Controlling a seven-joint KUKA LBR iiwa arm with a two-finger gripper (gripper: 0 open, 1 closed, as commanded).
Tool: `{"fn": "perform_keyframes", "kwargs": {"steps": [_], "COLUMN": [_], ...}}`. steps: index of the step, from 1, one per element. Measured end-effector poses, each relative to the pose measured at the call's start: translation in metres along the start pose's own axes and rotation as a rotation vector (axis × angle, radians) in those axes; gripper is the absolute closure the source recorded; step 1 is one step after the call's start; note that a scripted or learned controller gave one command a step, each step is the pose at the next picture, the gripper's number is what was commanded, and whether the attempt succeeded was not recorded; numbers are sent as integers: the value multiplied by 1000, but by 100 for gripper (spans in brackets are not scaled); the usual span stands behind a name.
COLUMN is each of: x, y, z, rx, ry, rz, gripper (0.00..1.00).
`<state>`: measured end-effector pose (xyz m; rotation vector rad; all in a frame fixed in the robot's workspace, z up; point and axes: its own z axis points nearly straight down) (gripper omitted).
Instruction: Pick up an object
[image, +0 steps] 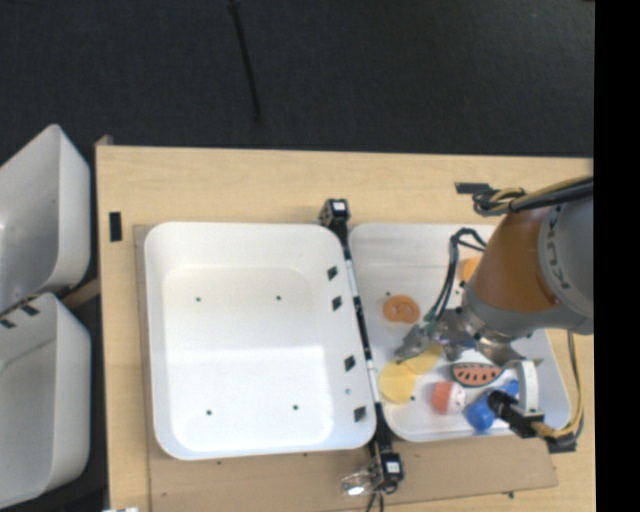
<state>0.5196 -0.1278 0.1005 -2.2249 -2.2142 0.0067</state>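
- Arm (525, 275) reaches in from the right, gripper (420, 345) low over the right bin (400, 245) — finger state unclear.
- Yellow pieces (400, 380) just beside it; orange disc (402, 309) near.
- Red-and-white item (447, 398), blue block (482, 413), watermelon slice (475, 375) clustered at the bin's near edge.
- Left bin (245, 340) alongside.

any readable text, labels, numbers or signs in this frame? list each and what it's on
None can be read.
Right bin: the small objects, among them an orange disc, a yellow piece and a blue piece, show no lettering at this size.
Left bin: only small dark dots on its floor, not characters.
Arm's orange band: plain, no marking visible.
Black tag on the bench: too small to tell.
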Motion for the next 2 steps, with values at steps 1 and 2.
{"fn": "perform_keyframes", "kwargs": {"steps": [1, 2], "x": [23, 31], "y": [88, 17], "z": [-2, 0], "rx": [-13, 0], "ry": [0, 1], "rz": [-10, -4], "gripper": [0, 0]}}
